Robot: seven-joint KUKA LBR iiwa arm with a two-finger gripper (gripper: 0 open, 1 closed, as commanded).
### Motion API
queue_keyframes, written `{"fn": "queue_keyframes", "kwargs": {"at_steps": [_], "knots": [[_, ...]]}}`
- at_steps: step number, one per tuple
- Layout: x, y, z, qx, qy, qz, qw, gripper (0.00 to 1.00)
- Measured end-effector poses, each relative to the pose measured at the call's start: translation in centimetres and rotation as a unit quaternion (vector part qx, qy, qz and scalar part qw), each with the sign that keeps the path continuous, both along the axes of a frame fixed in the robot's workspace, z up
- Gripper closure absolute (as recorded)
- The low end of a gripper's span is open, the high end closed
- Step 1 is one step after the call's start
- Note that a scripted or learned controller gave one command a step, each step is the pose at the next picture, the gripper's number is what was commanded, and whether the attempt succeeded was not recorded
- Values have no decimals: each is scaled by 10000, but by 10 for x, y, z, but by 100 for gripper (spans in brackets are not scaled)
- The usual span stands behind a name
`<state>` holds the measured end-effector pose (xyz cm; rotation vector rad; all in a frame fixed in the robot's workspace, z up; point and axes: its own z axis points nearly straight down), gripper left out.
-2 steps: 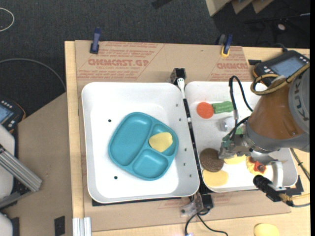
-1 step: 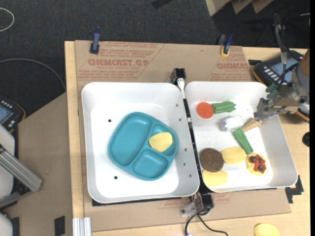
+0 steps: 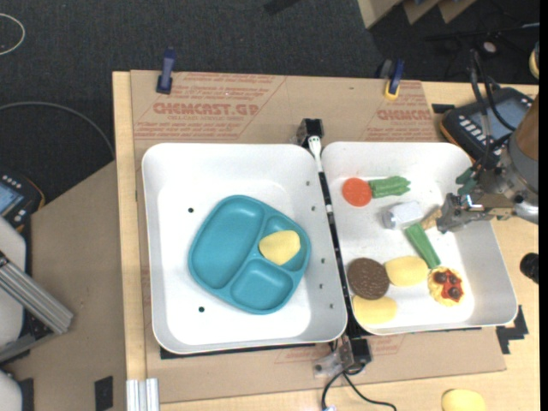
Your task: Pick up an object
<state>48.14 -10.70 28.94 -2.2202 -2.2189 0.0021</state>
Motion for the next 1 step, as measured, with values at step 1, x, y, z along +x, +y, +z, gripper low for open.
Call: {"fn": "queue_keyframes", "kwargs": {"at_steps": [1], "knots": [[0,-36,-178,7,63,-20,10000,100]]}}
